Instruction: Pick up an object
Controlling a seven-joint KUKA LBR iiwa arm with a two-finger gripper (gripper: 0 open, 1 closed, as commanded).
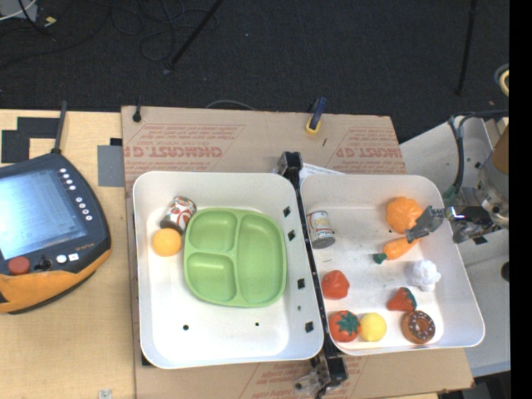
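We see the gripper reaching in over the right edge of the right bin, low above its upper right part, its dark fingers resting at the top end of the toy carrot and just below the orange fruit in the far right corner; whether those fingers are spread or closed we cannot tell. The carrot lies tilted, its green tip pointing toward the bin's middle. Near the bin's left edge stands a small tin can, with a red pepper below it. Along the near edge sit a tomato, a yellow lemon touching it, and a chocolate doughnut, with a strawberry and a white crumpled object just above. In the left bin a green divided plate lies centrally, with an orange ball and a small tipped can by its left edge.
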